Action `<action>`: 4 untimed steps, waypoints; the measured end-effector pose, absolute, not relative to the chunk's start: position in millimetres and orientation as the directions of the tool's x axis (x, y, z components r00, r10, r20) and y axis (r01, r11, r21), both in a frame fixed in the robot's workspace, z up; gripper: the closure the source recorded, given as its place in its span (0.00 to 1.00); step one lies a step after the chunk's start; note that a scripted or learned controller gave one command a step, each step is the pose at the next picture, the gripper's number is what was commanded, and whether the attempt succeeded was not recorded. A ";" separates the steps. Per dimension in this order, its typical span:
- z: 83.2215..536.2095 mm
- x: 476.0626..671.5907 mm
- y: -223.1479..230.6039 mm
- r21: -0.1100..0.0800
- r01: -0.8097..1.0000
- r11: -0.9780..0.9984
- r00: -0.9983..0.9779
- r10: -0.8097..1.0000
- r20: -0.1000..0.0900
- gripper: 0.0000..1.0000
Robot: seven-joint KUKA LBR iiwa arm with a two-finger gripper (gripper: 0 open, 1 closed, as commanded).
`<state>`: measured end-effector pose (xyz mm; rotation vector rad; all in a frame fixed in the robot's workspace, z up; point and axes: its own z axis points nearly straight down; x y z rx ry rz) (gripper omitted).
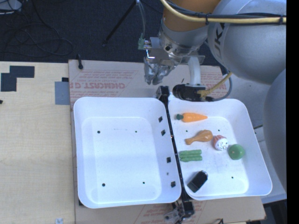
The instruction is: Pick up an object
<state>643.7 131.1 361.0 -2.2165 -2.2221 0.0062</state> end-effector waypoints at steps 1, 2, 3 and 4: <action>323.6 639.1 202.8 -0.006 1.000 0.005 -0.005 1.000 -0.001 1.00; 325.8 639.3 200.8 -0.004 1.000 0.003 -0.003 1.000 -0.001 0.00; 335.4 639.3 200.9 -0.007 1.000 0.005 -0.005 1.000 -0.002 1.00; 344.5 639.1 201.0 -0.010 1.000 0.009 -0.009 1.000 -0.003 1.00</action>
